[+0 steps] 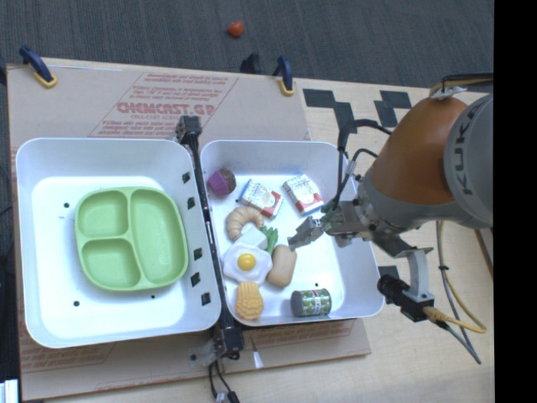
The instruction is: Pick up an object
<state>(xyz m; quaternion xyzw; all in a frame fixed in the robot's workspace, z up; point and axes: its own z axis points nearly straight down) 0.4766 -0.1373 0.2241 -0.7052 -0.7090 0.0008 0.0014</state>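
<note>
The right bin (352,267) holds several toy foods: a purple onion (221,181), two small red-and-white cartons (259,196) (303,194), a croissant (244,218), a fried egg (246,263), a potato-like piece (283,264), a corn cob (248,300) and a green can (311,302). My gripper (304,232) hangs over the bin's right half, just below the right carton and right of the croissant. Nothing shows between its fingers. The grey arm with its orange band (419,154) comes in from the right.
The left bin (33,166) holds a green divided plate (132,238). A black clamp bar (200,225) runs between the two bins. Cardboard (159,99) lies behind them with blue-yellow clips. A small red object (237,29) lies on the floor beyond.
</note>
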